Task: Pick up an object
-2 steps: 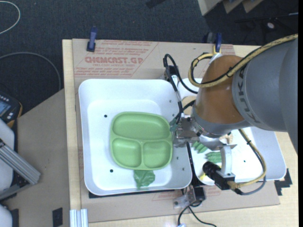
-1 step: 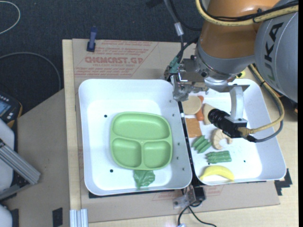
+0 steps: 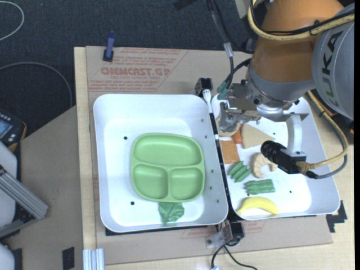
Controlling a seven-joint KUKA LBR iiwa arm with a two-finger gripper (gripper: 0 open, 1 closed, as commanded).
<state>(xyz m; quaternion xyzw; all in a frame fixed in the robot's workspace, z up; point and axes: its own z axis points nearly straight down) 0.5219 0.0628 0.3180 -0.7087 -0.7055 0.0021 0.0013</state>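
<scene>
Yellow plastic banana (image 3: 257, 206) lies nearest me, well clear of the grey two-finger gripper (image 3: 228, 118), which hangs over an orange flat block (image 3: 229, 150) crowding the right white bin's (image 3: 322, 180) wall, risking a scrape; finger state I cannot tell.

The green tray (image 3: 167, 166) looks like smooth matt plastic, the white bins (image 3: 110, 151) glossy plastic, the surface (image 3: 138, 72) printed brown cardboard, the banana (image 3: 257, 206) shiny.

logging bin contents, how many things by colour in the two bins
green: 4 (plate, leaf, pea pod, ridged piece)
yellow: 1 (banana)
orange: 1 (slab)
tan: 1 (lump)
total: 7
</scene>
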